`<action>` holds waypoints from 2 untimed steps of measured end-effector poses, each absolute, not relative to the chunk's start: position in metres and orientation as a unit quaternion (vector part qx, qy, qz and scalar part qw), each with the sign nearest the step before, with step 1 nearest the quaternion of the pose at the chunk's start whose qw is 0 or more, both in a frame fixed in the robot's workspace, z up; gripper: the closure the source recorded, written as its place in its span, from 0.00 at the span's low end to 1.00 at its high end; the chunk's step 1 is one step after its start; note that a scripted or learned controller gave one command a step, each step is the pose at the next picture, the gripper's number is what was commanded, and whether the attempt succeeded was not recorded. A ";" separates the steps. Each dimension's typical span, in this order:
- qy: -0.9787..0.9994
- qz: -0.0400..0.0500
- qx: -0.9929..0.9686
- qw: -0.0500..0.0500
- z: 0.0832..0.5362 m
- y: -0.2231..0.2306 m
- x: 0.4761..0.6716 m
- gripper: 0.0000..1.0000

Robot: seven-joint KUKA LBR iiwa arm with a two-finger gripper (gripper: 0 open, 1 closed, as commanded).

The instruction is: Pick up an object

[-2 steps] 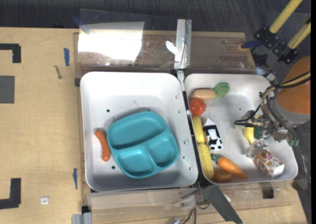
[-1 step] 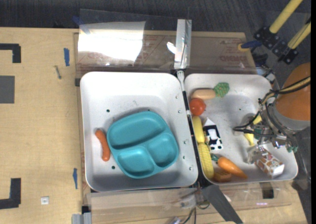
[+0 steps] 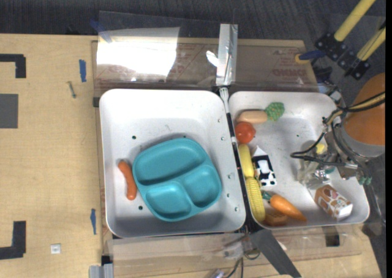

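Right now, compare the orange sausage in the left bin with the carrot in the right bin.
The sausage is slim, of even width and slightly curved; the carrot is thicker and tapers to a point. The sausage lies nearly lengthwise beside the teal divided plate, apart from other items; the carrot lies slanted at the near edge, close to the corn cob. The sausage has no green; the carrot seems to have a green bit at its blunt end. Both are orange.
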State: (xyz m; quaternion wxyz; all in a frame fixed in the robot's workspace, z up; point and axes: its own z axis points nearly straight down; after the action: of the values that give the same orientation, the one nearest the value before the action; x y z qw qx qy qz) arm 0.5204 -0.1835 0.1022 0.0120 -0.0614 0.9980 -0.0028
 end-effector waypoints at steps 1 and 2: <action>0.998 -0.002 -0.061 0.011 0.101 -0.183 0.520 0.00; 0.997 -0.003 -0.073 0.008 0.089 -0.172 0.502 0.00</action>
State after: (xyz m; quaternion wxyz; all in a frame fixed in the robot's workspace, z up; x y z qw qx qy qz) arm 0.5016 -0.1717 0.0894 0.0075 -0.0730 0.9973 -0.0025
